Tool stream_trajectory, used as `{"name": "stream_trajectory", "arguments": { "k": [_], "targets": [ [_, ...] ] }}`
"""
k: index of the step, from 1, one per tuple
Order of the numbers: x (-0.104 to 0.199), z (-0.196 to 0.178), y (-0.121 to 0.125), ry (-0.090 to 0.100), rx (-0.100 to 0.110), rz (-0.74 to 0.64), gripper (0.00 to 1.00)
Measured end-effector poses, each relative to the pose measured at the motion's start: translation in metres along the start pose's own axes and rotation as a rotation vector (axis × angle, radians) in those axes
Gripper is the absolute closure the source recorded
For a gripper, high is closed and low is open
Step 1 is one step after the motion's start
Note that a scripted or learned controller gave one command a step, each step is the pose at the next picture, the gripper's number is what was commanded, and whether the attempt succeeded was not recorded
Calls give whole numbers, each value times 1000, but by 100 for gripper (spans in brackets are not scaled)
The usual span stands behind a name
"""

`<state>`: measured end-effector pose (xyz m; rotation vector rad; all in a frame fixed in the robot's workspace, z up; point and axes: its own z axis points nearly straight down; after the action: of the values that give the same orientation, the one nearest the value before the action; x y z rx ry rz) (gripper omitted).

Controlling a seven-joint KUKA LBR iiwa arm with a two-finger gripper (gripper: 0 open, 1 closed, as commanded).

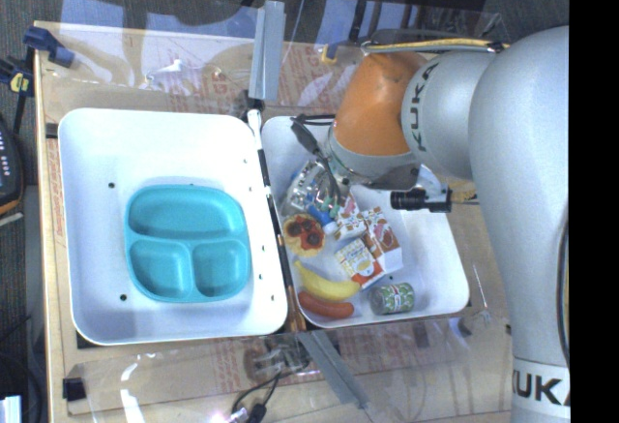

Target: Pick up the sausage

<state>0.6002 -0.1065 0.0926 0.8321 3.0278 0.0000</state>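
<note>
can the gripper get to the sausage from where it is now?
Probably yes. The sausage lies uncovered at the right bin's front edge, banana beside it; the gripper sits at the back.

The arm [455, 111] covers the far end of the right bin [455, 266] and hides the gripper's fingers. The small cartons [368, 247] carry print too fine to read, and the arm's base runs off the lower edge

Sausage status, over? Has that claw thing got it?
Claw low in right bin, far end. Sausage untouched at near wall. Banana lies against it; small can beside.
</note>
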Motion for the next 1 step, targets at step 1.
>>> {"name": "stream_trajectory", "arguments": {
  "k": [1],
  "targets": [
    [32, 1, -70, 4, 0, -418, 100]
  ]
}}
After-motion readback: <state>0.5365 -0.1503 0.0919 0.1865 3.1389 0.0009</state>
